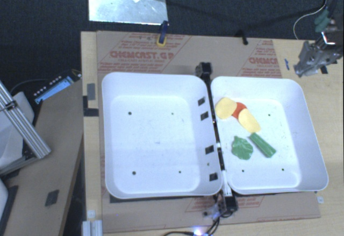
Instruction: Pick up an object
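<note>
The hand (317,56) hangs off past the right white plastic bin's (306,116) far corner, and honestly I can't tell how it's set. Easiest target looks like the green stick-shaped toy (262,144), lying mid-bin just beside the green leafy piece (242,148). I'd come straight down across its narrow width, clear of the yellow oval pieces (248,120).
</note>
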Robot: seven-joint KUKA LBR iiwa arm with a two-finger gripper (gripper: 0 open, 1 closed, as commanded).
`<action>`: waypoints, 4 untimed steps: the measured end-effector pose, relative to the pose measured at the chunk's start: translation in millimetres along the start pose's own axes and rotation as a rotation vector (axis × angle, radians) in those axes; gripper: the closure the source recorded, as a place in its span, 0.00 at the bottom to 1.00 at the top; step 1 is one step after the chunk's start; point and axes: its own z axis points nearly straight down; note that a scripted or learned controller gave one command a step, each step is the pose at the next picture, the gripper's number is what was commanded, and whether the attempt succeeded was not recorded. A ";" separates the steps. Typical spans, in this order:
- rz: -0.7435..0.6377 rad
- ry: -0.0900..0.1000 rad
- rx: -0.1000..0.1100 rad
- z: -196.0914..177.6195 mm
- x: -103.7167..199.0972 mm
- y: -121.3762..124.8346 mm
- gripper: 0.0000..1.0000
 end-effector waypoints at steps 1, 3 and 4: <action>0.003 -0.001 0.002 1.4 -1.5 -0.2 0.00; -0.002 -0.001 -0.001 -9.8 -1.5 0.4 0.00; -0.007 -0.001 -0.005 -21.5 -1.5 1.0 1.00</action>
